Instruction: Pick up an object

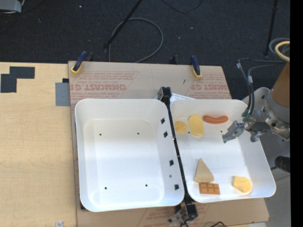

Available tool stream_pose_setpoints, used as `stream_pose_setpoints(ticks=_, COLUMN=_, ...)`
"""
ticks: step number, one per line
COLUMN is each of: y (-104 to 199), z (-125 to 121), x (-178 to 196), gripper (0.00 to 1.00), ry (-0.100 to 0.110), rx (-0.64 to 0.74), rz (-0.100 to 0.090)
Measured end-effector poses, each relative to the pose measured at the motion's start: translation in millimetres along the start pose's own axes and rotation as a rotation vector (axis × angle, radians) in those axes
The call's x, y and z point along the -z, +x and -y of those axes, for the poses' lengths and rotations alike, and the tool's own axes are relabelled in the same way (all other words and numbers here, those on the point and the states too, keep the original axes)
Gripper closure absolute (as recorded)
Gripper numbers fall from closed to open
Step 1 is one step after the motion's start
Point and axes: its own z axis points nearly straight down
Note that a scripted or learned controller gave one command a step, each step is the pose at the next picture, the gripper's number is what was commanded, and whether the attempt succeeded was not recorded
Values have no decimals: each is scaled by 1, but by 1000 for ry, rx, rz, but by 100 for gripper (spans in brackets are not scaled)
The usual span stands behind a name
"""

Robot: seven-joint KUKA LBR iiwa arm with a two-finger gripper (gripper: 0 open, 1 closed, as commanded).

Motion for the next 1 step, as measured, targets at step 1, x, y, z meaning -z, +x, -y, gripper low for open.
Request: stream_pose_setpoints(ticks=1, y=-4, z=-59, x=-56, gripper=0, ry=5, rx=1, rz=-1)
